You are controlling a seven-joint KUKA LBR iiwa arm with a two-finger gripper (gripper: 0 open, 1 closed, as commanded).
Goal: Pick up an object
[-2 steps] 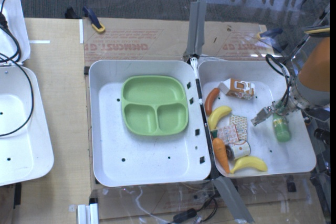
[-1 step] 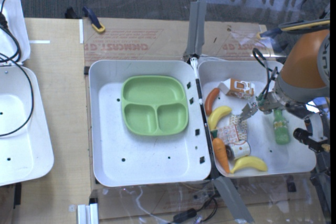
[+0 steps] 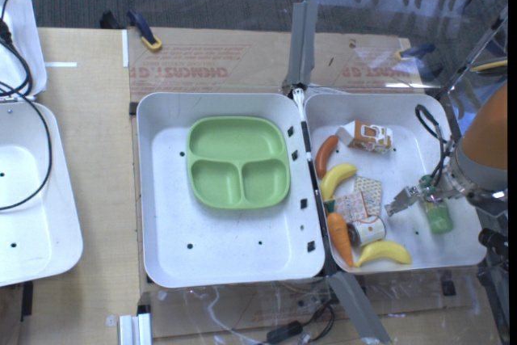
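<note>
My gripper (image 3: 401, 201) is low inside the right bin (image 3: 404, 103), near its right side, pointing left over bare bin floor. A small green object (image 3: 439, 219) lies just to the right of it, under the wrist. To the left of the gripper lie patterned snack packets (image 3: 360, 199) and a small can (image 3: 371, 232). Further left are a yellow banana (image 3: 337, 178), a red sausage-like piece (image 3: 325, 153) and an orange carrot (image 3: 339, 238). A second banana (image 3: 384, 254) rests at the front, and a small orange-and-white carton (image 3: 371, 137) at the back. Nothing shows in the gripper.
The left bin (image 3: 161, 198) holds a green divided plate (image 3: 239, 161). A raised divider (image 3: 307, 174) separates the two bins. The arm's orange band (image 3: 494, 133) hangs over the right bin's right wall. A white tub with a black cable (image 3: 24, 174) sits far left.
</note>
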